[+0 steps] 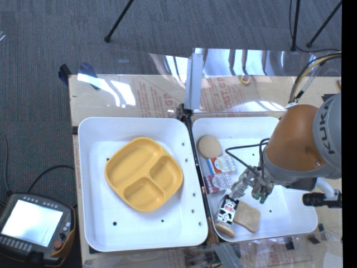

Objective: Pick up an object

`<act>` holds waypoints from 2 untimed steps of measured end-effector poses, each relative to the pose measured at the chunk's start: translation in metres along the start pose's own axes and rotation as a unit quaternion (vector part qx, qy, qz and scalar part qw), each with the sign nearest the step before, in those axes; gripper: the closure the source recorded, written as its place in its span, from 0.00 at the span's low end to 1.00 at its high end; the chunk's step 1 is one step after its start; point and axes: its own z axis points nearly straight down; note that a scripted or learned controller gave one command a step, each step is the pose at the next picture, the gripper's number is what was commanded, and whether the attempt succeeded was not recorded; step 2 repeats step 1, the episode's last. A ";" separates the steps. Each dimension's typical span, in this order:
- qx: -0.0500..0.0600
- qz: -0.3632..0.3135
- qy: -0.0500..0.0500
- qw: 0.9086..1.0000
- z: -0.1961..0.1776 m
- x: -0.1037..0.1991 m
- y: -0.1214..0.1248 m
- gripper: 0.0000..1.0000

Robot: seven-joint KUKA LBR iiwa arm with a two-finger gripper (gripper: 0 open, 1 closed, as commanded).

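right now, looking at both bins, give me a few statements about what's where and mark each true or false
1. The yellow divided plate lies in the left bin. True.
2. The arm's gripper hangs over the left bin. False: it is over the right bin.
3. A round tan object sits near the right bin's far left corner. True.
4. The slice of bread rests on the yellow plate. False: it lies in the right bin, near its front edge.
5. The cow-print carton lies just left of the bread slice. True.
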 end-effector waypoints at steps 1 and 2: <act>0.007 -0.115 0.014 0.993 -0.074 0.086 0.068 1.00; 0.007 -0.115 0.014 0.993 -0.074 0.086 0.068 1.00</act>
